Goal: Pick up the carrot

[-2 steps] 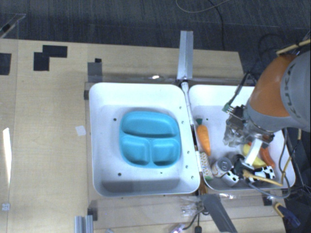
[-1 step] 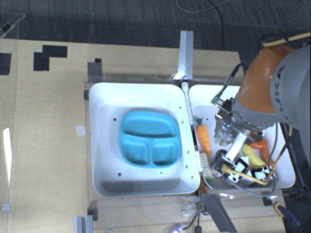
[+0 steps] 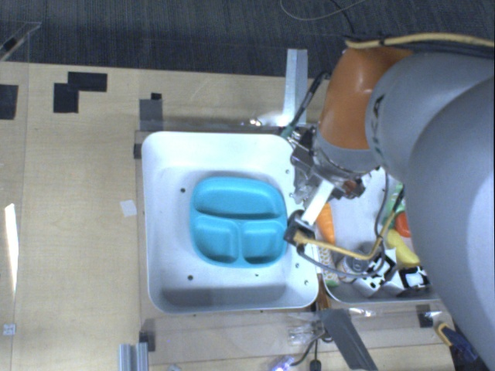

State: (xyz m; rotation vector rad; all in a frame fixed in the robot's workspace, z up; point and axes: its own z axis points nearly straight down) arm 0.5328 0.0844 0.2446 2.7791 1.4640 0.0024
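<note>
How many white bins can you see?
2. The left bin holds a blue tray. The right bin sits beside it, mostly under the arm, with the carrot by its left wall.

Blue three-compartment tray lies flat in left white bin. Right bin holds small cluttered items. Black cable loops beyond wooden counter.
</note>
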